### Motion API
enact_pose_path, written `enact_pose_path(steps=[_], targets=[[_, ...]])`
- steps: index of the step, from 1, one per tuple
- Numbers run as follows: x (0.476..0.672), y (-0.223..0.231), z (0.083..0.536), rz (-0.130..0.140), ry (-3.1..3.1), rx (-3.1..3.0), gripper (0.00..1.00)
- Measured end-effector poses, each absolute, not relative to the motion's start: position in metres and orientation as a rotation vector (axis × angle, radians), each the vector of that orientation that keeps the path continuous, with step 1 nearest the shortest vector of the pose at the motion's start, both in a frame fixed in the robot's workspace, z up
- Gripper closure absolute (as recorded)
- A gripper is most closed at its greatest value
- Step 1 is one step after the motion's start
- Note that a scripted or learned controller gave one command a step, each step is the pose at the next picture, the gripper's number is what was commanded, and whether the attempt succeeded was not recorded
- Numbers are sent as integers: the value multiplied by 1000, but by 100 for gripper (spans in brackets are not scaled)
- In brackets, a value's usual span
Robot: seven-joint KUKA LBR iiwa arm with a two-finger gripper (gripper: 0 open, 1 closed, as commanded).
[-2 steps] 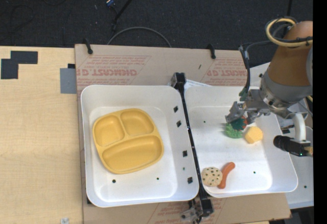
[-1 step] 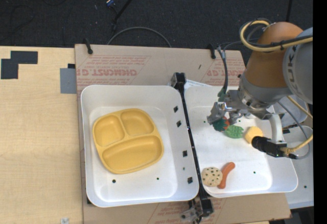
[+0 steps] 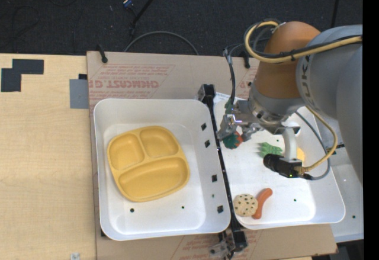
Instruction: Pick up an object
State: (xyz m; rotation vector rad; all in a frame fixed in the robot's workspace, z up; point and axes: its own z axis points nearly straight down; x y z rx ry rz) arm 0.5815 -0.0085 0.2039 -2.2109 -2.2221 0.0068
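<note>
Jaws hang low over the near-left part of the right bin, close against the divider between the two bins, and something small and green with a touch of red sits right at their tips; whether it is pinched or merely lying beneath them cannot be told from this slant, nor whether the fingers stand spread or pressed together.

Going left to right: the left bin carries a yellow divided plate, lying flat and well apart from the arm. Across the divider, the right bin holds the small green-and-red piece under the jaws, then a green leafy toy just beside the wrist hardware, a speckled cookie near the front rim, and an orange-red sausage-shaped piece touching or nearly touching the cookie. A yellow bit peeks out past the arm's cable.

As for progress, the approach looks done: the arm is down at a candidate object. A confirmed grasp and the lift clear of the bin are not yet shown.
</note>
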Motion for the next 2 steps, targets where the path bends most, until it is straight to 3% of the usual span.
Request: enact_pose_path(steps=[2], targets=[[599,95,190,8,-2224,-2211,100]])
